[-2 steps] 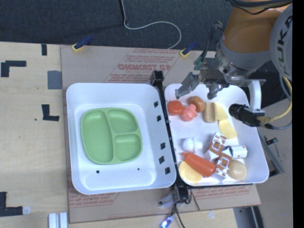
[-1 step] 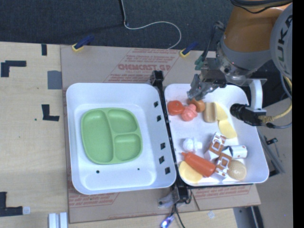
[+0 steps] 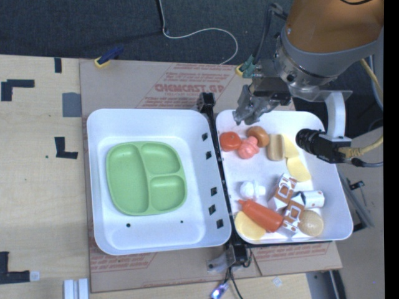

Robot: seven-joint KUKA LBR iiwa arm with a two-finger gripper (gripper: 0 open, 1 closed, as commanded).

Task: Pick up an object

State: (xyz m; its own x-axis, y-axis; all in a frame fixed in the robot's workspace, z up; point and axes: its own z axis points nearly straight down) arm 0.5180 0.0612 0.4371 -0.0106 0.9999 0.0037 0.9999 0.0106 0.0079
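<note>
The objects to choose from lie crowded in the right bin (image 3: 341, 185): a red tomato-like piece (image 3: 229, 141) and a pink lump (image 3: 249, 147) at its far left, a brown bun-like piece (image 3: 257, 134) just beside them, then yellow pieces, a red pepper-like one (image 3: 262, 213) and small cartons toward the near side. The hand (image 3: 248, 113) hangs over the far left corner of that bin, just above the red, pink and brown cluster, likely because these are the nearest candidates. Its dark fingers point down, but whether they are spread or pressed together I cannot tell; nothing shows between them. Room is tight here: the bin's far rim and the wall shared with the left bin (image 3: 100, 167) hem the corner in. The left bin bears a green divided plate (image 3: 147, 177), well apart, with bare floor around it.
</note>
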